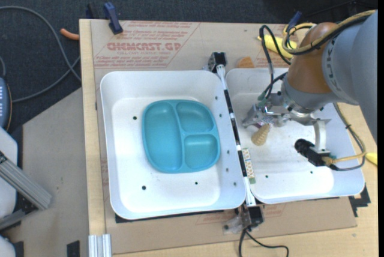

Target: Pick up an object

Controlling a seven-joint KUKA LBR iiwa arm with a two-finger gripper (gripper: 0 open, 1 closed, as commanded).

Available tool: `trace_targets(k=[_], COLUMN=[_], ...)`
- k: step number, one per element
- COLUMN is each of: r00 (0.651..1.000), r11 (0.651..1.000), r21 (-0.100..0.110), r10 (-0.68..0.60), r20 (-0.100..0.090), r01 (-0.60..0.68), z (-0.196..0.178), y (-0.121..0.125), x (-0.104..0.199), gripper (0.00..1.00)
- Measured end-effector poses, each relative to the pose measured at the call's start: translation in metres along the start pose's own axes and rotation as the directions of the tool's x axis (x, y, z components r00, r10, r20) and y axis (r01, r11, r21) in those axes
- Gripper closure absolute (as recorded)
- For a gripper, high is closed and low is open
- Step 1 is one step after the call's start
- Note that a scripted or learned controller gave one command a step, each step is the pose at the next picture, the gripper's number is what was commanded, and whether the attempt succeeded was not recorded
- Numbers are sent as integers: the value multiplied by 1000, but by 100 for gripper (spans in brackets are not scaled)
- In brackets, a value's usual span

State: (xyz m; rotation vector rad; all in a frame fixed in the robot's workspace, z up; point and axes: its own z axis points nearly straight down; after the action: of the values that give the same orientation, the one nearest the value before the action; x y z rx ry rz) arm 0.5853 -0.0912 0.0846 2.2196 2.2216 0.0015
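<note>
Tan, the small object (260, 137) lies just below the gripper (259, 119), apparently lowered to grasp it, finger state unclear.

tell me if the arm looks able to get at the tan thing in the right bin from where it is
Probably yes: the gripper hangs just above the tan object in the right bin, and nothing lies between them.

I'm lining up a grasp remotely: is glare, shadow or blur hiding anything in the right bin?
Camera view: lighting even, no strong glare on the white bins; a soft shadow under the gripper darkens the floor around the small tan object; the fingers blur into clutter there; the blue plate is sharp.
</note>
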Motion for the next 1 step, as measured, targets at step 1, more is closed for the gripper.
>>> trace_targets(k=[1], r00=[1000], r11=[1000], r21=[1], r10=[1], r20=[-1], r01=[-1], z=[0], y=[-1], x=[-1], gripper=[0])
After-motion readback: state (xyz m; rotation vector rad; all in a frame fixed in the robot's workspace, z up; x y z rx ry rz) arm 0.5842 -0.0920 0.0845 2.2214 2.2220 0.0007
